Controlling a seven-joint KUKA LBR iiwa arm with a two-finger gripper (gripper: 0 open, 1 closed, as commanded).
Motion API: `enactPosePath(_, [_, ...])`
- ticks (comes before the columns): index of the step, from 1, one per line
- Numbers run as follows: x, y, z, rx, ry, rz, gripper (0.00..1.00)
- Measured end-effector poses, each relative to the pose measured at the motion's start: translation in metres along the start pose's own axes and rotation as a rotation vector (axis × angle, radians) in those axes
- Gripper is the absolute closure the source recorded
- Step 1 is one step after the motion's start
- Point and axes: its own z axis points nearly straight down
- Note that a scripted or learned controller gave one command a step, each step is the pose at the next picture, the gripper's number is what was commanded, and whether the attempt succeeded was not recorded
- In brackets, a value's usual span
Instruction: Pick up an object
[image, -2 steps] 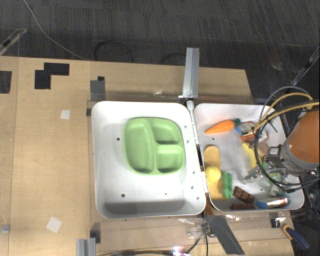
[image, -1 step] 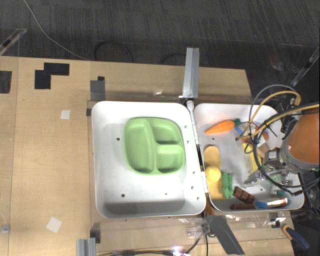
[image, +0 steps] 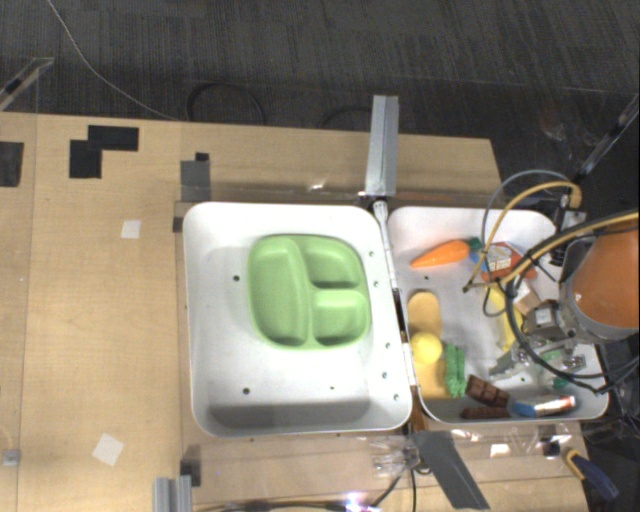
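Note:
The right bin (image: 440, 230) holds several small objects. An orange carrot (image: 445, 253) lies near its back. A yellow lemon (image: 427, 347) and a flat yellow piece (image: 424, 310) sit along the left wall. A green item (image: 455, 368), a brown chocolate bar (image: 487, 393) and a red and white marker (image: 545, 405) lie near the front. My gripper (image: 530, 358) hangs low over the right side of this bin, just behind the marker and right of the chocolate bar. Nothing shows in its grasp.
The left bin (image: 210, 330) holds a green divided plate (image: 305, 290). Yellow and black cables (image: 520, 200) loop over the back right of the right bin, near a small colourful object (image: 497, 260). The arm's orange band (image: 610, 280) covers the bin's right edge.

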Motion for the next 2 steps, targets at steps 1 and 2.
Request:
enactPosePath(1, [0.0,-0.004,-0.01,0.008,0.0,0.004,1.0])
enactPosePath(2, [0.006,-0.034,-0.062,-0.012,0.007,-0.203,1.0])
